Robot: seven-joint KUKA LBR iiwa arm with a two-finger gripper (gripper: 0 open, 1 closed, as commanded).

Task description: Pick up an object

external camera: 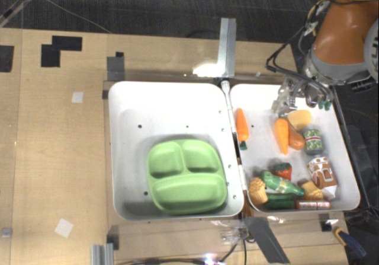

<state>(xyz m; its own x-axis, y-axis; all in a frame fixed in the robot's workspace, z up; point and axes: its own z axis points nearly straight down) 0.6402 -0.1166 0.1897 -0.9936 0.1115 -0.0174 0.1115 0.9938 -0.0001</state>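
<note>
The toy foods, among them two carrots (282, 135), lie in the right bin (349, 166) on the desk. The gripper (291, 99) hangs over this bin's far side, just above them. A green tray (186, 176) sits in the left bin (127, 139).

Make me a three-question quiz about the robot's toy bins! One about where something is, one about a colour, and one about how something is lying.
1. Where is the green tray?
A. in the left bin
B. in the right bin
C. on the wooden bench

2. What colour is the carrot lying under the gripper?
A. blue
B. orange
C. purple

3. How does the green tray lie?
A. standing on its edge
B. flat, compartments facing up
C. leaning over the divider between the bins

Answers:
1. A, because the tray sits inside the left bin, away from the toys.
2. B, because the carrot is plainly orange.
3. B, because all three compartments show from above.
</note>
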